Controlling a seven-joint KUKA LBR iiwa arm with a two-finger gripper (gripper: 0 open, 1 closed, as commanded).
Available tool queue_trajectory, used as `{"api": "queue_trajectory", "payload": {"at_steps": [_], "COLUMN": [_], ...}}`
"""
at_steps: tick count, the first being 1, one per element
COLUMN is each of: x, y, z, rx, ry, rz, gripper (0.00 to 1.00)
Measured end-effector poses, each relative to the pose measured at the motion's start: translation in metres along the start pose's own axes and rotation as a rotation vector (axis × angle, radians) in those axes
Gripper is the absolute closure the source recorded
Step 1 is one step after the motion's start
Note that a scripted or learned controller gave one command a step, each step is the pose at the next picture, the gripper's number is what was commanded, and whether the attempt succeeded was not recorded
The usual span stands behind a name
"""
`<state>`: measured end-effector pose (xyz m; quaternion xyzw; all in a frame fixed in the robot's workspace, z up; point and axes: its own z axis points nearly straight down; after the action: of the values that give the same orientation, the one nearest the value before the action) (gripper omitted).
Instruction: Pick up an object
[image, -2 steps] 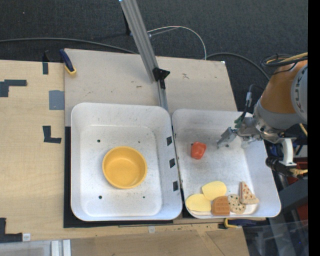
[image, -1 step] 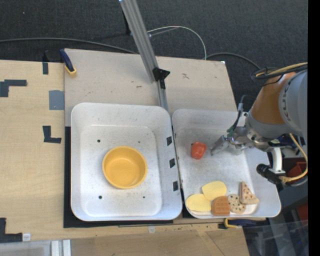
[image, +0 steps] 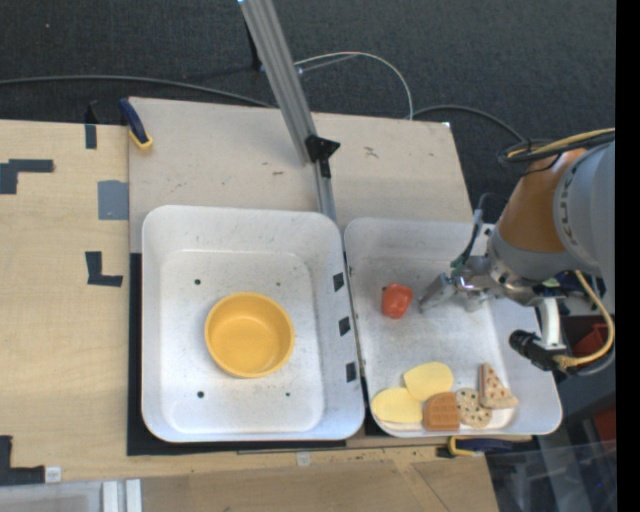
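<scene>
yellow bowl (image: 249, 334) in left bin (image: 165, 235); red piece (image: 397, 300) in right bin (image: 375, 238)

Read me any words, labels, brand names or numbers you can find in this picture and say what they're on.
None can be read. The yellow bowl, the red toy, the toy food pieces and both white bins carry no print. The dark tape pieces on the wooden bench are plain shapes, not letters.

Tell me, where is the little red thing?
The little red thing sits in the right bin, toward its left wall, just left of the gripper and above the yellow pieces.
</scene>
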<state>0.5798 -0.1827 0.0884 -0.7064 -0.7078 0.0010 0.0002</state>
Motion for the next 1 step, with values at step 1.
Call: {"api": "queue_trajectory", "payload": {"at_steps": [1], "x": [0.0007], "y": [0.0], "z": [-0.0101], "rx": [0.0], "ry": [0.001], "rz": [-0.001], "gripper": [1.0]}}
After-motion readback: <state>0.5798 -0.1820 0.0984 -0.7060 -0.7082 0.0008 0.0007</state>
